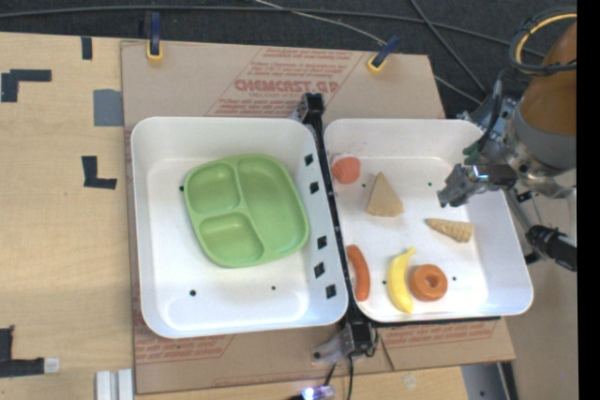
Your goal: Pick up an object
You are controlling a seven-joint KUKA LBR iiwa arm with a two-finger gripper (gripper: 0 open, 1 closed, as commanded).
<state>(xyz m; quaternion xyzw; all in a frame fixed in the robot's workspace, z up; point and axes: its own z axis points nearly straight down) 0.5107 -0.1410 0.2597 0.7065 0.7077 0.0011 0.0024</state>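
We see the jaws hovering above the right bin, their spread impossible to tell; all 6 toy foods remain unpicked.

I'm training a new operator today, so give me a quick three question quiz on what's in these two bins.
1. True or false: the green divided plate lies in the left bin.
2. What touches the banana in the right bin? A) donut B) cone C) wedge
3. Fill in: the gripper hovers just above the ____.

Key: 1 true. 2 A, the donut. 3 cone.
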